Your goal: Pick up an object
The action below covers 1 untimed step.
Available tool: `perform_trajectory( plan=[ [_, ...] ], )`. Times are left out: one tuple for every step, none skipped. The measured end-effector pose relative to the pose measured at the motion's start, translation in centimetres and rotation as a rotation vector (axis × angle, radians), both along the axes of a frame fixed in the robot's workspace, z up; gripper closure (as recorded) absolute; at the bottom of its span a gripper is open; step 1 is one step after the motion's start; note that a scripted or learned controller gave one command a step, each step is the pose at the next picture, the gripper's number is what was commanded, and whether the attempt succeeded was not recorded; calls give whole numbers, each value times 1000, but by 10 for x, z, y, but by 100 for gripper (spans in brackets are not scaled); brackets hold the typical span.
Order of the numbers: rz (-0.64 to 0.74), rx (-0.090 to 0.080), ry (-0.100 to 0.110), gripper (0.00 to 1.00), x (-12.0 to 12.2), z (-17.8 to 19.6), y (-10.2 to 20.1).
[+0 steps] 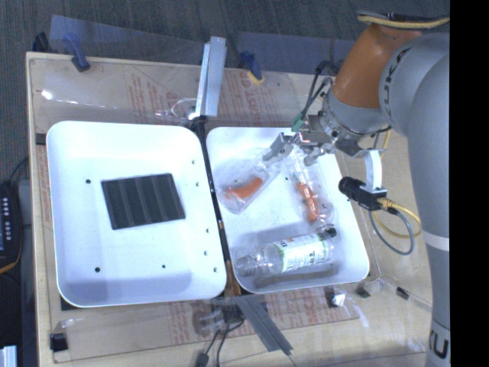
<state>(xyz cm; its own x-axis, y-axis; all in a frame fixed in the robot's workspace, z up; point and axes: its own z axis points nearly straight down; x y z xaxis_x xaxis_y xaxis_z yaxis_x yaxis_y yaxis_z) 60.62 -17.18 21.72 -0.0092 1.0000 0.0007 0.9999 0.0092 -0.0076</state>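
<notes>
The gripper (294, 145) hangs low over the right bin (353, 260), seemingly pinching the bag (248, 183) corner to lift it.

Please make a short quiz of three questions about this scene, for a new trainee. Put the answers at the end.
1. True or false: the clear plastic bottle stands upright in the left bin.
2. Which thing lies in the left bin? A) dark ribbed pad B) orange item in a clear bag C) bottle
3. Over which bin is the gripper?

Key: 1. False: it lies on its side in the right bin. 2. A. 3. The right bin, near its far edge.
</notes>
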Motion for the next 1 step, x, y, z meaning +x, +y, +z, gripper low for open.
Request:
perform_trajectory(
  plan=[
    [45,-1,-7,0,-8,-97,35]
  ],
)
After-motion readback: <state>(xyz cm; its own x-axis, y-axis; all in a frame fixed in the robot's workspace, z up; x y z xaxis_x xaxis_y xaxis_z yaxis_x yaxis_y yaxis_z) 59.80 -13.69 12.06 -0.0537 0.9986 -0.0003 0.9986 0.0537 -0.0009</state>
